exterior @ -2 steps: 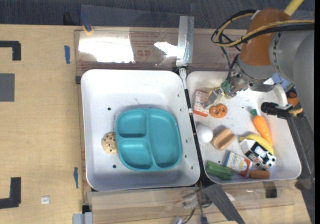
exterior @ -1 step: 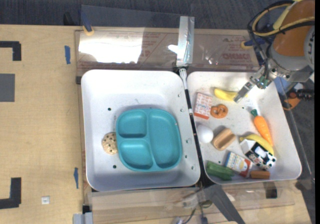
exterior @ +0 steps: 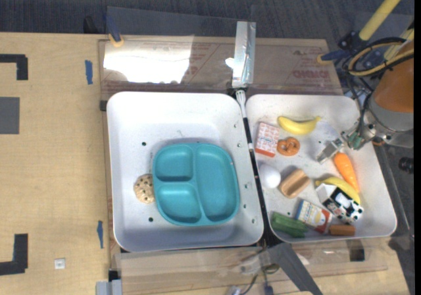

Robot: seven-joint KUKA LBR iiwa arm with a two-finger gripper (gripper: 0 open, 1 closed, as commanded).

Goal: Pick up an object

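My gripper (exterior: 331, 149) hangs low over the right bin (exterior: 385, 185), in its upper right part, at the end of the grey arm with the orange band (exterior: 393, 93). It sits just above the top end of an orange carrot (exterior: 345, 167), to the right of a small orange ring-shaped pastry (exterior: 288, 147) and below and to the right of a yellow banana (exterior: 298, 124). Nothing is visibly held in it.
The right bin also holds a red-and-white box (exterior: 266, 139), a white ball (exterior: 271, 178), a bread roll (exterior: 293, 183), a second banana (exterior: 339, 186), a black-and-white toy (exterior: 344, 205), a small carton (exterior: 312, 213) and a green cucumber (exterior: 287, 224). In the left bin (exterior: 128, 122) lie a teal divided tray (exterior: 195, 183) and a cookie (exterior: 144, 188).
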